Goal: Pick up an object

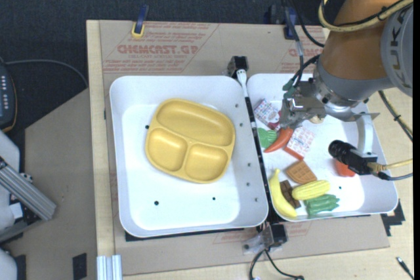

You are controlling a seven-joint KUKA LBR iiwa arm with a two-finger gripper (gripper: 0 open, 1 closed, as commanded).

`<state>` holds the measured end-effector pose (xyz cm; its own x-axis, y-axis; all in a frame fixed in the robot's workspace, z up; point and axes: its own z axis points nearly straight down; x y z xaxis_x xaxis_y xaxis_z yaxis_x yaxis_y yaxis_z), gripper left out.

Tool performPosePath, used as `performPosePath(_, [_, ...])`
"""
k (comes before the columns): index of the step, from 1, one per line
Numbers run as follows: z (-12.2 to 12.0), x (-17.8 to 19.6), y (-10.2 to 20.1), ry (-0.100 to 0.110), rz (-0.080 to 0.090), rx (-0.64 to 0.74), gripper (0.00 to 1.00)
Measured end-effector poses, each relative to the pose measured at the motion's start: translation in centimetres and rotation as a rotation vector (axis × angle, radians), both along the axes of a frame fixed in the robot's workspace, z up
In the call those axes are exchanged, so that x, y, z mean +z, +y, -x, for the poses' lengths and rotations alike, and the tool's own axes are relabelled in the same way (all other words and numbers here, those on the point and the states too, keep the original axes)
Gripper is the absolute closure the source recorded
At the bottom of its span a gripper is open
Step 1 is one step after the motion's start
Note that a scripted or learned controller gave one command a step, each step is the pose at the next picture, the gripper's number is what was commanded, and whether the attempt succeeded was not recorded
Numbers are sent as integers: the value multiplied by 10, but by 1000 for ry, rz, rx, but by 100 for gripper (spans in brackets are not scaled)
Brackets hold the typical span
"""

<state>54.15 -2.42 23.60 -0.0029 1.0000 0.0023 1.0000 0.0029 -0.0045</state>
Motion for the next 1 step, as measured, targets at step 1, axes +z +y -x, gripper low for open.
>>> performPosePath(1, [16,-4,32,-1,0,0,100])
